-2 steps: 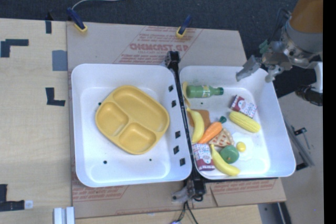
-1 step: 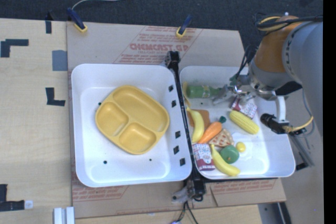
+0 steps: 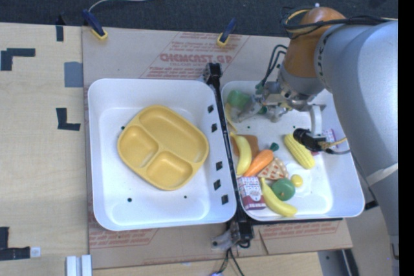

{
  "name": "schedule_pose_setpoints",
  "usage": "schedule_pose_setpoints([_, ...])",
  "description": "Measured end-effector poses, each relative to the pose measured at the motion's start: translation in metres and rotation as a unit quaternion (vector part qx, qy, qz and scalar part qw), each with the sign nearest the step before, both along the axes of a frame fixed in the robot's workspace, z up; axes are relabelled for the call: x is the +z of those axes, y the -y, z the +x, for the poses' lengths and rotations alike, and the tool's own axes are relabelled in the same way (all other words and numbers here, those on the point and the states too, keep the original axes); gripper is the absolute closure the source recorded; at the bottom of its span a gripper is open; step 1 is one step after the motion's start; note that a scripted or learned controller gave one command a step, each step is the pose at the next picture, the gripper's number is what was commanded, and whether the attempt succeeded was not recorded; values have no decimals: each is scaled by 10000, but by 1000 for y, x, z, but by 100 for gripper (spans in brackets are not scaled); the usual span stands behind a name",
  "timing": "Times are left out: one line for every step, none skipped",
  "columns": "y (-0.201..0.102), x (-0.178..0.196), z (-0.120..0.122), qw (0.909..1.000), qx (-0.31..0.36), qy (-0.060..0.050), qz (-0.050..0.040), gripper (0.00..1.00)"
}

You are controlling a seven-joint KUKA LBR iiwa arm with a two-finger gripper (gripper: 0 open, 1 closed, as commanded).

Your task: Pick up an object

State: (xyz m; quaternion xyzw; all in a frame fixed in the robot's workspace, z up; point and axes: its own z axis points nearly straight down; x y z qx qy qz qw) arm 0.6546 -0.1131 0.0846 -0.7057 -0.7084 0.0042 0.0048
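A yellow tray [image 3: 163, 147] lies in the left bin [image 3: 103, 203]. In the right bin [image 3: 336, 200] the gripper [image 3: 262, 106] hangs over a green toy [image 3: 237, 99] at the far left corner; bananas [image 3: 243, 153], a carrot [image 3: 260, 162] and corn [image 3: 299, 150] lie nearer.

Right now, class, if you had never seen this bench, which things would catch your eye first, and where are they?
The big yellow divided tray lying alone in the left bin draws the eye first. Next comes the heap of toy food in the right bin: an orange carrot, bananas and a corn cob. Over that bin's far end, the grey arm with its orange band lowers its pincer.
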Motion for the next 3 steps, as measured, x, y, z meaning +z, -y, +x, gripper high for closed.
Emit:
schedule_pose_setpoints([-14, -1, 8, 10000, -10, -74, -24, 0])
schedule_pose_setpoints([-15, 8, 8, 10000, -7, -87, -20, 100])
schedule_pose_setpoints([-15, 8, 8, 10000, -8, -93, -22, 0])
